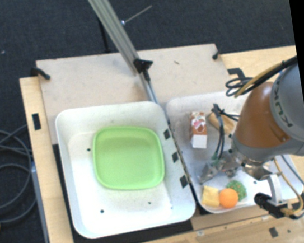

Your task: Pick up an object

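Jaws sit low in the right bin, under the orange and grey bulk of the arm, and whether they are wide, narrow or holding anything cannot be told, since the wrist and its dark cables hide most of them. They point toward the middle of that bin's floor.

Several small things lie around them. A small red and white carton rests toward the far side of the bin, with a white block just beside it on the near side. A tan piece shows next to the arm, partly covered by it. At the near edge of the bin lie a pale yellow block, an orange ball touching it, and a green leafy thing just behind the ball, close under the arm.

The left bin holds a green square plate, lying flat and well apart from the jaws. A grey metal pole runs at a slant across the desk down to the gap between the two bins. Black cables loop on the dark floor to the left.
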Available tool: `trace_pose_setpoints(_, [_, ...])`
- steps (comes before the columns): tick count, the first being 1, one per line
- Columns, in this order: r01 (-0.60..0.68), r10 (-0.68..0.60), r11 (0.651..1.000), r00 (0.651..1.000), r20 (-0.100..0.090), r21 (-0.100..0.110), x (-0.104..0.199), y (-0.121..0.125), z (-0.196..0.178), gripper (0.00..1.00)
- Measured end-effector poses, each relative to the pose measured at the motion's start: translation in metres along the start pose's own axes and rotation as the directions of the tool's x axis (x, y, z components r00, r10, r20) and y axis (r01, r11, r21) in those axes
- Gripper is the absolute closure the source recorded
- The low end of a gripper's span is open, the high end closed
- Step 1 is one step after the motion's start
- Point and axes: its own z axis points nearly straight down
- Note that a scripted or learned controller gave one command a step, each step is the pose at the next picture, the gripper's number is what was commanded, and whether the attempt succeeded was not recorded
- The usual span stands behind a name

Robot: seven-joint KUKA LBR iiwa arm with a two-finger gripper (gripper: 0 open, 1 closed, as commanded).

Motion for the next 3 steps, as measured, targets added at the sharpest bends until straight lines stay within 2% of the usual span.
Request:
trace_pose_setpoints(1, [-0.002, 0.002, 1.000, 1.000, 0.000, -0.005, -0.001, 0.001, -0.013, 1.00])
trace_pose_setpoints(3, [0.001, -0.001, 1.000, 1.000, 0.000, -0.006, 0.000, 0.014, -0.103, 1.00])
